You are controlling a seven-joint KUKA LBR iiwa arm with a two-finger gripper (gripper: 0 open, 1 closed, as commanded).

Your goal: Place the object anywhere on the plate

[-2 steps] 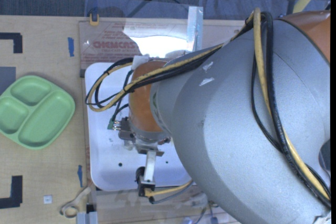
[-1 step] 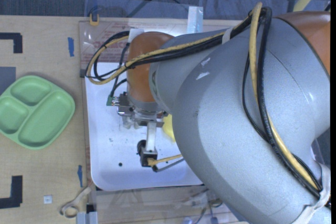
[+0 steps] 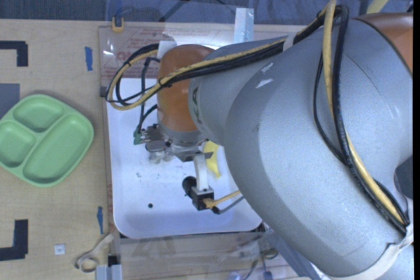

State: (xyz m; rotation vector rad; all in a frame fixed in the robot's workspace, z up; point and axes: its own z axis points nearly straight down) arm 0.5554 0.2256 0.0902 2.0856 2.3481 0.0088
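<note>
A green plate [image 3: 44, 139] with three compartments is lying on the wooden bench [image 3: 52, 233], left of a shallow white bin [image 3: 131, 203]; all three compartments are showing bare green. The plate is sitting just beside the bin's left wall, apart from it.

The grey arm [image 3: 295, 141] is reaching in from the right and covering much of the bin, its orange band [image 3: 178, 92] sitting above the wrist. The gripper [image 3: 176, 155] is hanging low over the bin's middle, pointing down at the floor of the bin. Whether the jaws are open or closed cannot be told, since the wrist is hiding them.

A yellow object [image 3: 212, 159] is showing partly at the right of the gripper, inside the bin, tucked against the arm's edge. Its visible part is running roughly up and down in the view, but its full shape and long axis cannot be told. Whether it is touching the gripper cannot be told either. A small black fitting [image 3: 198, 192] with a yellow cable is hanging below the wrist.
</note>
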